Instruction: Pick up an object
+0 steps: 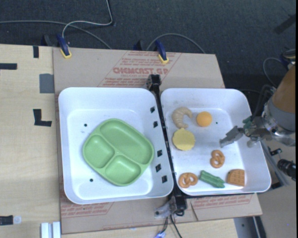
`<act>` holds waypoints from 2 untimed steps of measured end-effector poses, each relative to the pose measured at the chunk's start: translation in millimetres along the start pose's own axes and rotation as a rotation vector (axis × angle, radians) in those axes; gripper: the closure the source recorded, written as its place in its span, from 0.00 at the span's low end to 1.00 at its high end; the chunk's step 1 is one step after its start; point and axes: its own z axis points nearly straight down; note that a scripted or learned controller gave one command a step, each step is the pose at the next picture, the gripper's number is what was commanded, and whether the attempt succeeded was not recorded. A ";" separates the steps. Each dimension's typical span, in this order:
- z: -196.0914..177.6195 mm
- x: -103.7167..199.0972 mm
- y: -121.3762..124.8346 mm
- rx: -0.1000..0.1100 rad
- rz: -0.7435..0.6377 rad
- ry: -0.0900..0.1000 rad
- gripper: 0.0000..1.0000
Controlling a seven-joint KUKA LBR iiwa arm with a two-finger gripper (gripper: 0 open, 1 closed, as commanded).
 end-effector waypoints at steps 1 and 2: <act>134.0 15.0 -6.2 -0.004 -0.001 0.001 0.00; 123.9 14.0 -5.8 -0.005 0.001 -0.002 1.00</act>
